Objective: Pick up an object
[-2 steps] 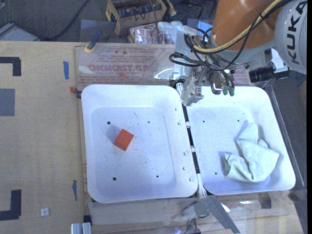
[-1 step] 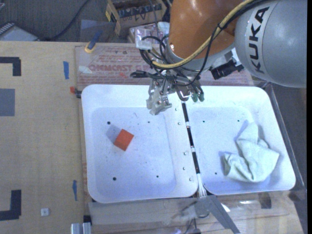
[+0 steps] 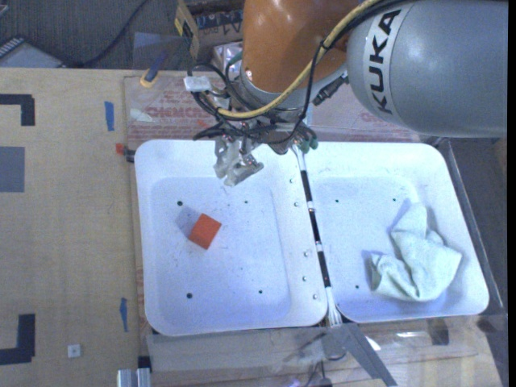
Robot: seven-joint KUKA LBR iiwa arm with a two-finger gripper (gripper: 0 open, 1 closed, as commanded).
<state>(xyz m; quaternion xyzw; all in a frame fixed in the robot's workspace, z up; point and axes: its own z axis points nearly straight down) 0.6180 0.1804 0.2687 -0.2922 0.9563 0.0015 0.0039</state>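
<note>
An orange-red block lies on the floor of the left bin, left of its middle. My gripper hangs over the far part of the same bin, above and to the right of the block and apart from it. I see nothing between its fingers. A crumpled white cloth lies at the right side of the right bin.
The grey arm with its orange band reaches in from the upper right and covers the far rims of both bins. A wooden benchtop with blue tape marks lies left of the bins. Cables and a cardboard box sit behind.
</note>
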